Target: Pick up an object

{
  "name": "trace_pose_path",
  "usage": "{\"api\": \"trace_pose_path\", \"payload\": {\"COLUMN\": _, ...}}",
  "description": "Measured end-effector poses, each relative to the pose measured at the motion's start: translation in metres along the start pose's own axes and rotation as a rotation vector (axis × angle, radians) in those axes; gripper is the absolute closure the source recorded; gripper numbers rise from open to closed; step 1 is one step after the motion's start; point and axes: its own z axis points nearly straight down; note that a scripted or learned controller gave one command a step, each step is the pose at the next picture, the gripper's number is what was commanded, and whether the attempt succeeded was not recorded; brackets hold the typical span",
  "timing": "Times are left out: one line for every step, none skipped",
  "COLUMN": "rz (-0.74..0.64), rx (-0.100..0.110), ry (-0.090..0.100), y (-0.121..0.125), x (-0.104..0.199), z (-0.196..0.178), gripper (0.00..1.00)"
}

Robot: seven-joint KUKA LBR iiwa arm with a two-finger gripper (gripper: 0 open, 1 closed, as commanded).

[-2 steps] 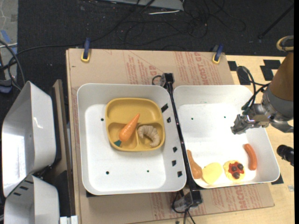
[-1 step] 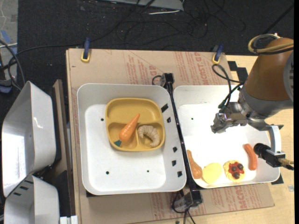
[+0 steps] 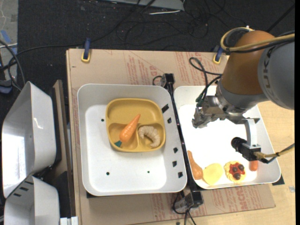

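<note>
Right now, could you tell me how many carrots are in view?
2: one carrot lies in the yellow plate in the left bin; another carrot lies at the right bin's near-left edge. The arm may hide more.

Faint red print on the cardboard sheet (image 3: 140, 62) is unreadable.

Grey KUKA arm (image 3: 276, 74), orange band (image 3: 246, 46), black cables, dull metal gripper (image 3: 202, 118)

2 white bins (image 3: 93, 172), black cables (image 3: 140, 27), cardboard (image 3: 131, 64)
</note>
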Motion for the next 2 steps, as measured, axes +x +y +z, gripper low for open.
{"api": "trace_pose_path", "payload": {"rz": 0.0, "rx": 0.001, "ry": -0.001, "y": 0.015, "x": 0.052, "z": 0.009, "gripper": 1.0}}
{"api": "trace_pose_path", "payload": {"rz": 0.0, "rx": -0.002, "ry": 0.0, "y": 0.03, "x": 0.106, "z": -0.005, "gripper": 1.0}}
